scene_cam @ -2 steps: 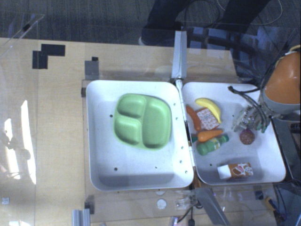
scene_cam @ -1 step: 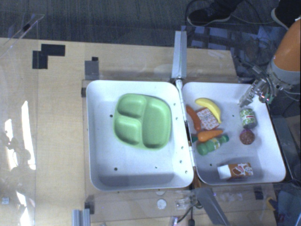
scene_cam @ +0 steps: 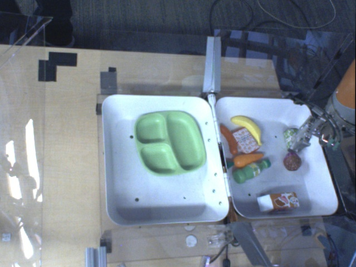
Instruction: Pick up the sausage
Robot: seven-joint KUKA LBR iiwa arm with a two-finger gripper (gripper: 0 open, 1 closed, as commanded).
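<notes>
The sausage (scene_cam: 228, 139), a reddish-brown stick, lies along the left wall of the right bin (scene_cam: 328, 182), beside a square cracker pack (scene_cam: 245, 140). My gripper (scene_cam: 302, 142) hangs over the right side of the same bin, between a pale green leafy item (scene_cam: 290, 133) and a dark red ball (scene_cam: 292, 161). It is well to the right of the sausage, with nothing visibly held in it.
Around the sausage lie a banana (scene_cam: 248, 127), an orange carrot (scene_cam: 248, 159) and a green bottle (scene_cam: 251, 171). A small carton (scene_cam: 278, 202) rests near the front wall. The left bin (scene_cam: 119, 199) holds a green divided plate (scene_cam: 169, 141).
</notes>
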